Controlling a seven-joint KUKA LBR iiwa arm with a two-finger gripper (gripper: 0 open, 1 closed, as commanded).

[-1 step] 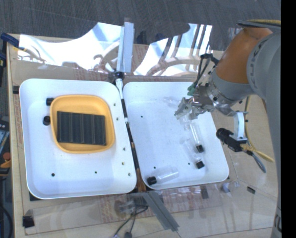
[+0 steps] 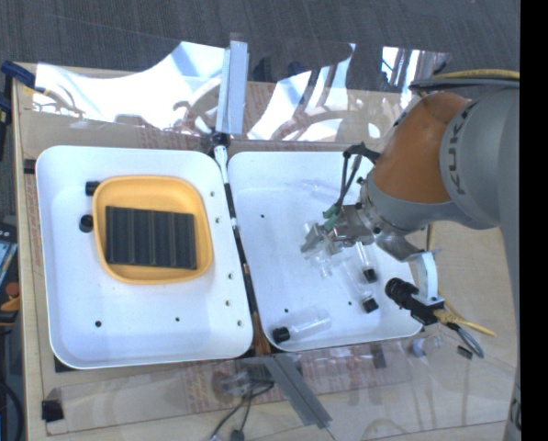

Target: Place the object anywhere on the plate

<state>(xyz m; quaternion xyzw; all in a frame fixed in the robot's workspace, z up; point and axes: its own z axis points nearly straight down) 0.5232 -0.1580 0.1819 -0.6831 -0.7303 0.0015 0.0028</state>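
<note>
We see the arm (image 2: 457,159) over the right bin (image 2: 264,237), pincer (image 2: 327,239) low near the bin floor. We cannot tell what state the pincer is in; clear clutter blurs it. We judge this the pick step: a clear tube-like object (image 2: 303,325) lies below the pincer, near the bin's front edge, not on the plate. Next move calls for a sure grasp, then a carry left. Left bin (image 2: 62,320), well left of the pincer, holds the yellow plate (image 2: 150,196) with a dark ribbed insert (image 2: 152,235).
</note>
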